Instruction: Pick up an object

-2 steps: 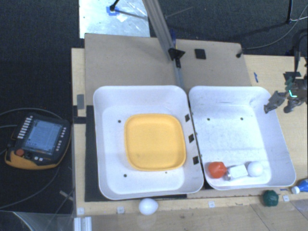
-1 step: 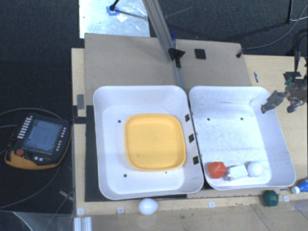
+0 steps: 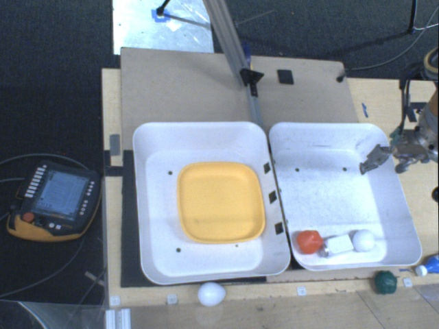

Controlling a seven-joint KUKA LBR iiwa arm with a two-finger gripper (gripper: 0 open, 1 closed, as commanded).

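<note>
In the right bin, along the near wall, lie a red object, a small white block and a white ball, close together. A yellow square plate lies flat in the left bin. My gripper hangs over the far right edge of the right bin, well away from the three small objects. Its two dark fingers stand apart with nothing between them.
A white egg-shaped object rests on the bench in front of the left bin. A dark green object and a blue-tipped item lie outside the right bin's near corner. A teach pendant sits far left.
</note>
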